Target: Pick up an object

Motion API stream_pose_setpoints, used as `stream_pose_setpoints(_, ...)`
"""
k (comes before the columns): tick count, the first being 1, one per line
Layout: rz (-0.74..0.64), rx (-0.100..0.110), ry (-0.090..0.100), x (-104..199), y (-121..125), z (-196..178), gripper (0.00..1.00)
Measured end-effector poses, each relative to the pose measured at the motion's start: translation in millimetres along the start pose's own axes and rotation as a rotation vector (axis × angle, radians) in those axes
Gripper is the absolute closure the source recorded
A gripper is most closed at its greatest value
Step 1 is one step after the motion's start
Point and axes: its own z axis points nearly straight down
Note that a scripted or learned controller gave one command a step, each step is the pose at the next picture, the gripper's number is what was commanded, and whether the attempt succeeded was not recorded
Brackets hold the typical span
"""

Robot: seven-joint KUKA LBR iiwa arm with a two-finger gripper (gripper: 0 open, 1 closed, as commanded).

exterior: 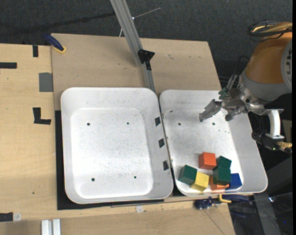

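While I am watching from the overhead camera, the bench (113,58) is lying tan under two white bins side by side. The left bin (72,180) is sitting with only small dark specks showing on its floor. The right bin (187,102) is carrying a cluster of blocks in its near corner. The arm (270,62) is reaching in from the right, its orange band showing above the wrist. The gripper (217,110) is hanging over the far part of the right bin, well apart from the blocks; I am reading its fingers as spread, with nothing between them. Blocks, all touching or just beside one another: orange block (207,160) at the far side, dark green block (223,169) to its right, blue block (235,180) at the right edge, green block (188,174) to the left, yellow block (201,180) just beside that green one.
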Motion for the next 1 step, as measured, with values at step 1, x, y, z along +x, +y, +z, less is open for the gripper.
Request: stream_pose_setpoints(1, 0.0, -0.001, 0.0, 0.0, 0.3, -0.4, 0.0)
